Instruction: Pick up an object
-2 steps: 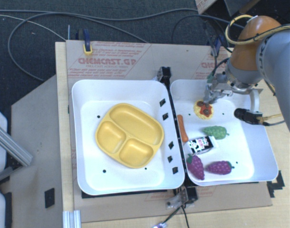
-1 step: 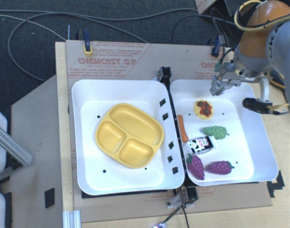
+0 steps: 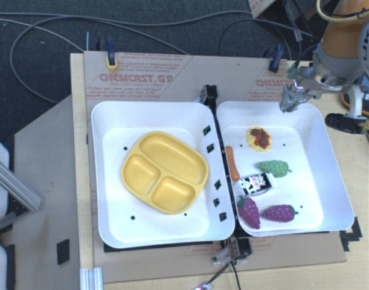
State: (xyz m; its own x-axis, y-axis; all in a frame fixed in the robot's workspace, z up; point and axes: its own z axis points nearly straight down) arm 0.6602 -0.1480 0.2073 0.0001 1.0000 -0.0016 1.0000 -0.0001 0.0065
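The right bin [image 3: 329, 162] holds several toy foods: a small pizza [image 3: 259, 138], a green vegetable [image 3: 274, 168], an orange carrot stick [image 3: 232, 162], a black-and-white carton [image 3: 255, 184] and two purple grape bunches [image 3: 249, 212] [image 3: 279, 212]. My gripper [image 3: 288, 103] hangs over the far rim of the right bin, up and to the right of the pizza. Nothing shows between its fingers.
A yellow divided plate [image 3: 165, 171] lies in the left bin [image 3: 105, 162]. A black clip strip [image 3: 214, 156] runs along the divide between the bins. Blue clamps [image 3: 111, 52] [image 3: 276, 56] grip the cardboard at the back. Cables lie on the dark floor beyond.
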